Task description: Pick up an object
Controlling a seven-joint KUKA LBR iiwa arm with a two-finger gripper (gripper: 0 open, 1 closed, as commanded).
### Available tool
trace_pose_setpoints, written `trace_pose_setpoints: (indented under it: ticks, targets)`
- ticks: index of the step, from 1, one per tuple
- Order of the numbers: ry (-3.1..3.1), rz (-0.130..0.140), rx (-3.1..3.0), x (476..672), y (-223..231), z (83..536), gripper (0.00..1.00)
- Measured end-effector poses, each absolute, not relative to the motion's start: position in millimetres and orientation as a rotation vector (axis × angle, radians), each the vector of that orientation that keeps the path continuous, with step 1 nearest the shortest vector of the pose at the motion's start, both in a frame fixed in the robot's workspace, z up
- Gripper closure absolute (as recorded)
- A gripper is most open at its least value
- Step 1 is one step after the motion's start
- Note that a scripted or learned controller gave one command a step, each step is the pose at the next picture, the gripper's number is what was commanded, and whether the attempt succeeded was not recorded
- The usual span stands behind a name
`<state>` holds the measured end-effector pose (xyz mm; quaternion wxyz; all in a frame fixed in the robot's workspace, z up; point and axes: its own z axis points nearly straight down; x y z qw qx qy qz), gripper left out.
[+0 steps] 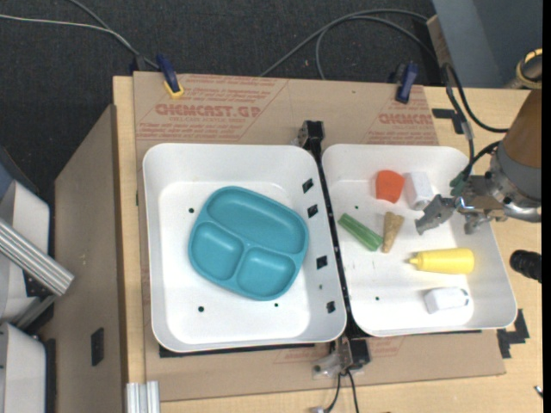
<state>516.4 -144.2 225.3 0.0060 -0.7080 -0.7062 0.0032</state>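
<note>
Gripper [449,210]: reaches in from the right over the right bin [362,312], at its right side; whether it is open or closed cannot be told, and no object is seen in its grasp.
Yellow bottle [442,261]: lies on its side just near of the gripper.
White block [420,188]: just left and far of the gripper, beside an orange cup [389,186].
White piece [446,299]: at the near right.
Green stick [359,231] and tan cone [392,230]: left of the gripper, close together.
Left bin [164,317]: holds a teal divided plate [248,242].
</note>
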Motion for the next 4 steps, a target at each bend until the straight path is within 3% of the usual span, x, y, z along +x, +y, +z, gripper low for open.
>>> trace_pose_setpoints:
  ticks: [1,4]
  targets:
    - [-2.221,0.0,-2.219,519.0,-143.9,230.8,0.0]
    - [-2.217,0.003,-2.217,527.8,-151.1,82.4,0.0]
